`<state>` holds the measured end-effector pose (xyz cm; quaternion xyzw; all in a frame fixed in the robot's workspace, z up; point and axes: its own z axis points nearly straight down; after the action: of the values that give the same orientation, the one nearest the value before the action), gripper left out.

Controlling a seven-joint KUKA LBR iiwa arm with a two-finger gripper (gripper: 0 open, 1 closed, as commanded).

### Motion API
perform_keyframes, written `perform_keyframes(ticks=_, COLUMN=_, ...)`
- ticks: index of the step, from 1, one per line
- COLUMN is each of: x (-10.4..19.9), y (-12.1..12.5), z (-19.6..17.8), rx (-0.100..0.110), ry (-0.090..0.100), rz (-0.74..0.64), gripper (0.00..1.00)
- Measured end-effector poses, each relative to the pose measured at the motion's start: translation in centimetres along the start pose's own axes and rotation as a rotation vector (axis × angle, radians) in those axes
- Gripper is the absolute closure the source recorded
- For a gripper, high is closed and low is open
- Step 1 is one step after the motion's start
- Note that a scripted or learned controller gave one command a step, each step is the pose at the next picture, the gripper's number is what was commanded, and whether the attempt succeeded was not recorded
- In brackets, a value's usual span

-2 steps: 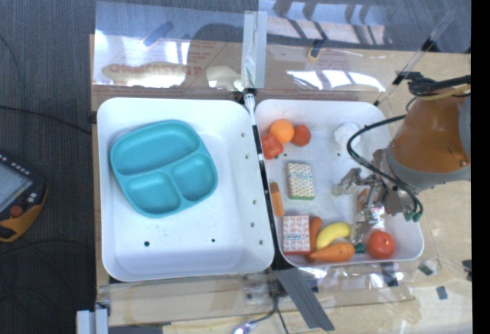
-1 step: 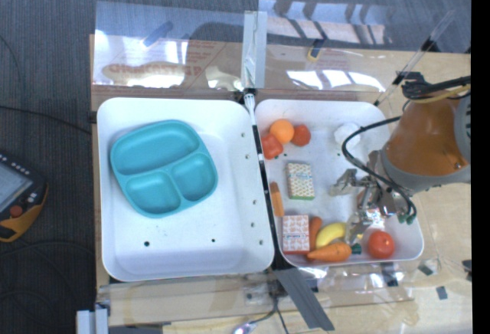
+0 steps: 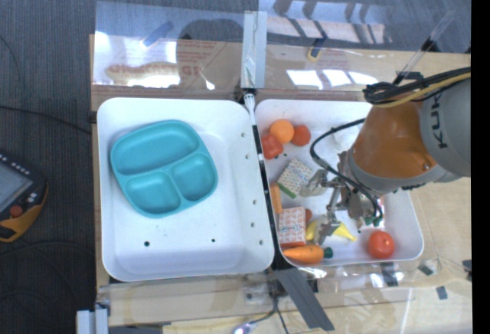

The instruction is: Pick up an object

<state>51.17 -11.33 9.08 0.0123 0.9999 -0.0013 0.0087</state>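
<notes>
— Camera view check: where is the gripper (image 3: 331, 211)?

— Low in the right bin (image 3: 406, 206), fingers spread, pinching nothing, over a yellow piece (image 3: 342, 232) largely hidden beneath it.

— Room to move?

— Little. The carrot (image 3: 302, 253) lies along the bin's front edge, long axis left-right, green tip pointing right. A tomato (image 3: 380, 244) sits at the front right corner. The left bin (image 3: 230, 248) has bare floor around its blue tray (image 3: 162, 167).

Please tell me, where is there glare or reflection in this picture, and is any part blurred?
In the camera view, strong glare sits on the clear panels behind the two bins, washing out what lies beneath; the left bin and its teal divided plate are evenly lit and sharp; the hand over the right bin looks slightly soft.
</notes>
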Motion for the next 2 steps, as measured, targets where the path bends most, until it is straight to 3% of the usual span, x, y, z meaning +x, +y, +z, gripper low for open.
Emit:
perform_keyframes(ticks=1, x=-5.8, y=1.4, z=0.1, rx=0.001, ry=0.003, rz=0.104, gripper=0.00)
perform_keyframes(ticks=2, x=-13.4, y=-0.5, z=0.4, rx=0.001, ry=0.007, rz=0.272, gripper=0.00)
